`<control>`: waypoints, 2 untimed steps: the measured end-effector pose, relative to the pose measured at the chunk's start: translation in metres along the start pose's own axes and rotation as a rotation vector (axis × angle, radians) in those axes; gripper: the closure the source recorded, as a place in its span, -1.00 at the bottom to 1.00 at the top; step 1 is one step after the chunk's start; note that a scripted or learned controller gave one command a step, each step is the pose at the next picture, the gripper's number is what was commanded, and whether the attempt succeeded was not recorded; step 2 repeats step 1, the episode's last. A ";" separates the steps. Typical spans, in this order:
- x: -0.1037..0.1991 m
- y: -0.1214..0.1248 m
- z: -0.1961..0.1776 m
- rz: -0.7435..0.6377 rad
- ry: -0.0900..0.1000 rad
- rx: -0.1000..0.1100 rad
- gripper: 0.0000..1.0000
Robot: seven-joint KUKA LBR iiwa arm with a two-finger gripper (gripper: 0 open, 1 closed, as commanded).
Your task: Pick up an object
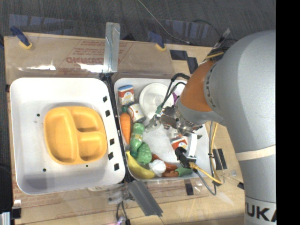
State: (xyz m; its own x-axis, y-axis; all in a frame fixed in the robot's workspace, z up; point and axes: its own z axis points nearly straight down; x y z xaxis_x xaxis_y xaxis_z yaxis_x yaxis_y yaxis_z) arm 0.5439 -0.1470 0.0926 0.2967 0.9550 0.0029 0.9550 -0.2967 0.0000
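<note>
The right bin is crowded with toy foods: an orange carrot, a green bottle-like piece, a leafy green lump, a yellow banana, a small labelled carton, a little can and a white round bowl. My gripper hangs low over the middle of this bin, just right of the green piece and above a crumpled clear wrapper. The orange-banded wrist covers the bin's right part. Nothing shows held at the gripper.
The left bin holds a yellow divided plate. A red and white item and a green piece lie near the right bin's front corner. Cables trail along the arm at the right.
</note>
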 end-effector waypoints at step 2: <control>0.029 -0.075 0.001 -0.036 -0.002 0.004 -1.00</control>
